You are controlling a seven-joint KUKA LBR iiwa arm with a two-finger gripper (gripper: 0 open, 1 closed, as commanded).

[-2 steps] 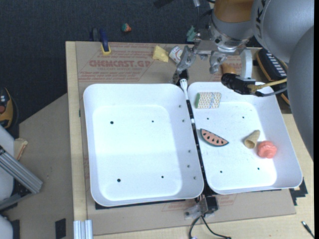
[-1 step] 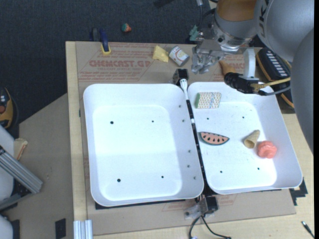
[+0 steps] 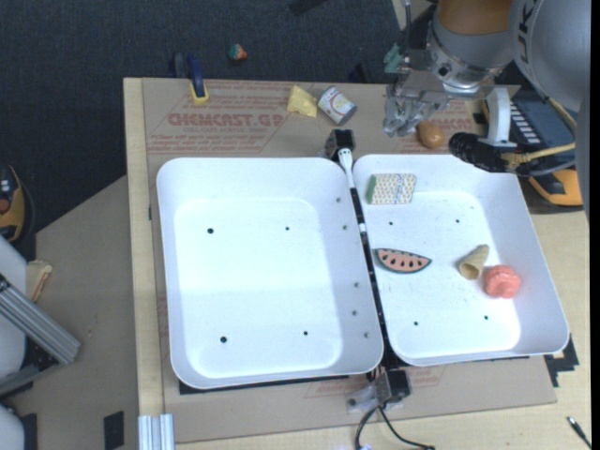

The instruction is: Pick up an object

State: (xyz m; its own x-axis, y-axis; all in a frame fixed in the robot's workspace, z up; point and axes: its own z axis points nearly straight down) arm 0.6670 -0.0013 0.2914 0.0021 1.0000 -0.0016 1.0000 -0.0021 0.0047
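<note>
White right bin holding watermelon slice, ice-cream cone, patterned block, gripper state unclear

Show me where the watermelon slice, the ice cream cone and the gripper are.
watermelon slice (image 3: pixel 403 260), camera view, middle of the red flesh.
ice cream cone (image 3: pixel 489 272), camera view, where cone meets pink scoop.
gripper (image 3: pixel 405 120), camera view, at its tips.

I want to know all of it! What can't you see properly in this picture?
- Gripper, camera view: small and blurry above the bench's far edge, so its fingers can't be read.
- Arm: cut off by the top edge.
- Brown round thing behind the right bin: the gripper partly covers it; can't say what it is.
- Tiny thing on the dark floor: too small to name.
</note>
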